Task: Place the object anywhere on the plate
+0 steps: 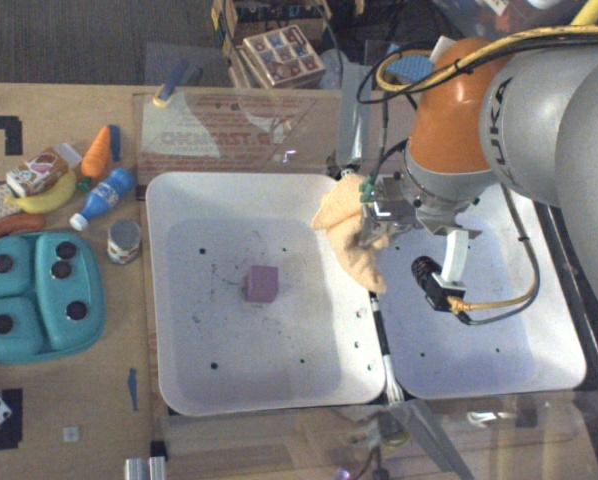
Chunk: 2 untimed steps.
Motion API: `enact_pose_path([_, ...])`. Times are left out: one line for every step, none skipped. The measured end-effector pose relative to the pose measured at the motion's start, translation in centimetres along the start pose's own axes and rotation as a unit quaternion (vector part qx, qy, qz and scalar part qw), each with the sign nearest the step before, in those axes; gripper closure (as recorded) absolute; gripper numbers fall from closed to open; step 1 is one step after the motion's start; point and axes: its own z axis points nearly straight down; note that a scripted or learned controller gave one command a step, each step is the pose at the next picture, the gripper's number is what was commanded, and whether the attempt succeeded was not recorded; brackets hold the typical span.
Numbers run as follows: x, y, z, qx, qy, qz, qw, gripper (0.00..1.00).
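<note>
My claw (371, 230) hangs over the seam between the two bins, at the upper right edge of the left bin, and it sits pressed into a yellow-orange cloth (349, 236). Whether I have that cloth clamped or am merely touching it from above, I cannot tell; the wrist hides the working end.

As for progress, I judge the task hardly begun. I see no plate in either bin. The nearest thing to one is the teal sectioned tray (39, 293) far to the left on the tabletop (39, 408), well apart from my claw. If the cloth is the object, it is draped over the left bin's right rim and not resting on any plate, so the carry and the placing are both left to do.

Going left to right: the teal tray has round dark spots in its compartments and nothing else I can make out. Beside it lie toy foods, a small blue bottle (103, 197) and a little can (124, 240). The left bin (179, 368) holds a small purple block (261, 284) near its middle, lying apart from the cloth at its right edge. The right bin (539, 368) carries only my wrist's cabling above its floor.
</note>
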Motion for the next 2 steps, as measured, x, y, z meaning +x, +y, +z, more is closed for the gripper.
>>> enact_pose_path([-4.4, -6.1, 0.1, 0.001, -0.001, 0.047, 0.9989, 1.00])
enact_pose_path([2.8, -1.4, 0.1, -0.001, -0.001, 0.029, 0.9996, 1.00])
